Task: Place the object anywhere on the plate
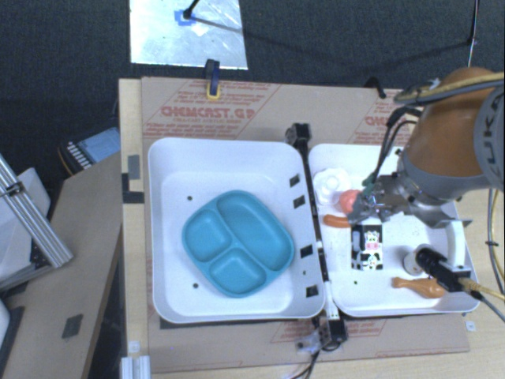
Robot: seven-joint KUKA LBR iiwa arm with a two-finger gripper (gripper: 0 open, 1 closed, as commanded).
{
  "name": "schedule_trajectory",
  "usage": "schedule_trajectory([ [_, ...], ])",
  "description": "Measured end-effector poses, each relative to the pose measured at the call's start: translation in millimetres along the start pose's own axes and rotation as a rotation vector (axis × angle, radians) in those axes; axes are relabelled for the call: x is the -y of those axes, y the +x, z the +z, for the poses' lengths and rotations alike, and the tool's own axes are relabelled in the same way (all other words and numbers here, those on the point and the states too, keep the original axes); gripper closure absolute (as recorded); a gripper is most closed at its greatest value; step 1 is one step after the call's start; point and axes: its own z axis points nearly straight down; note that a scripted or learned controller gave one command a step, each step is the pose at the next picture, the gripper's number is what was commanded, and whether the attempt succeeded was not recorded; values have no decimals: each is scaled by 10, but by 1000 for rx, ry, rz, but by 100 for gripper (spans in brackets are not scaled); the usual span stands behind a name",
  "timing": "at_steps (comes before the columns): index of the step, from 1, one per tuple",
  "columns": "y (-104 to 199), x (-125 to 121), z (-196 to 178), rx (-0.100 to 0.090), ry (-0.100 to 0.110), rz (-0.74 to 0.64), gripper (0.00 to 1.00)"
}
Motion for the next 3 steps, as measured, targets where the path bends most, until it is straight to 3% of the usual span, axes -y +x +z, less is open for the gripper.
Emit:
schedule_trajectory([
  [2,1028,-609,103,0,1,-1,100],
  [3,1384,-905,202,0,1,1,100],
])
